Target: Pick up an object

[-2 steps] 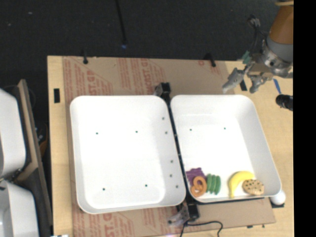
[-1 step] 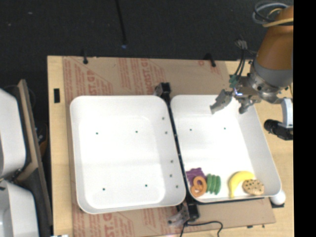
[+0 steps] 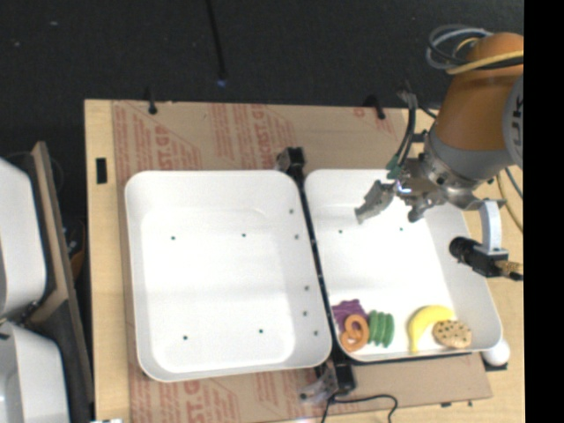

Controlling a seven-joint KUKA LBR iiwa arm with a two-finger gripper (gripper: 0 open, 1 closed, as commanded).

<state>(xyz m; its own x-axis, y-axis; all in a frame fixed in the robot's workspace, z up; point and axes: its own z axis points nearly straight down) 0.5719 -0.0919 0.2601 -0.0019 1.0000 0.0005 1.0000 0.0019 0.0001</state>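
Note:
Several small objects lie along the front wall of the right bin: a purple piece, an orange ring, a green ribbed piece, a yellow banana and a brown cookie. My gripper hangs over the back part of the right bin, well behind these objects. It is open, and nothing sits between its fingers.
The left bin sits beside the right one, with a dark divider and clamp where they meet. Both bins rest on a cardboard sheet. A black fitting with cables hangs at the right bin's right rim.

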